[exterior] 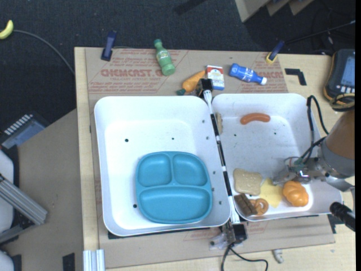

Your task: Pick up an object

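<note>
Take the divider (pixel 217 145) between the two white bins as your landmark. The arm (pixel 341 145) comes in from the far side of the right bin (pixel 259 103) and drops its wrist low over that bin's near corner, away from the divider, most likely because the loose food lies clustered there. The gripper (pixel 290 174) sits just above and touching, or nearly touching, an orange rounded piece (pixel 295 193). You cannot tell from here whether the jaws are spread or pressed together, and nothing shows pinched between them, so treat the orange piece as resting on the bin floor, not held.

Closer to the divider in that bin you have a bread slice (pixel 247 180), a pale yellow flat piece (pixel 272 195) beside it, and a brown pretzel-like item (pixel 254 206) near the front wall. A sausage (pixel 255 118) lies alone toward the back.

On the divider's other side, the left bin (pixel 113 117) holds a blue sectioned plate (pixel 174 186), lying flat.

Behind both bins, on the bench (pixel 90 72), lie a green bottle (pixel 164 57), a blue bottle (pixel 247 74), a small carton (pixel 214 77) and a carrot (pixel 193 81).
</note>
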Available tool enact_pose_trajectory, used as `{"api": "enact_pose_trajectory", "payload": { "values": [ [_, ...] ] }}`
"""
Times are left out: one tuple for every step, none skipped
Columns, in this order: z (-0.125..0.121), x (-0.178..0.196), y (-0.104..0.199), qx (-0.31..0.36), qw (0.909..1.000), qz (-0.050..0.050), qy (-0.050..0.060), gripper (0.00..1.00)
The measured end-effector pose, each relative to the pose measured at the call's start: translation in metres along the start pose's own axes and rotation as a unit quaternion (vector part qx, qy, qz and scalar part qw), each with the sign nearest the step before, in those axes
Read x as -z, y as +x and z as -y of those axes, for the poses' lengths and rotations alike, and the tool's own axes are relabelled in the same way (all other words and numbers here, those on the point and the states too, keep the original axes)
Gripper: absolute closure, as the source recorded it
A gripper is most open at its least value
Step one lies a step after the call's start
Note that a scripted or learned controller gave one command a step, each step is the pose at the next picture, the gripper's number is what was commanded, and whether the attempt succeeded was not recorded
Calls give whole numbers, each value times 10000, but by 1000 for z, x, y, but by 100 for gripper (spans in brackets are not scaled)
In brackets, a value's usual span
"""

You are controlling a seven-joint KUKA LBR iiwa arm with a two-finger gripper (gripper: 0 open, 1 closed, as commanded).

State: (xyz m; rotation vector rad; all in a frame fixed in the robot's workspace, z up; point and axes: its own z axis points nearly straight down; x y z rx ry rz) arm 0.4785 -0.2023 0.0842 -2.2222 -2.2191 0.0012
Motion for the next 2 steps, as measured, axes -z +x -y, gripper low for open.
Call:
{"api": "enact_pose_trajectory", "payload": {
  "values": [
    [-69, 115, -19, 11, 10000, 13, -25, 0],
    [-56, 10, -18, 22, 10000, -22, -6, 0]
  ]
}}
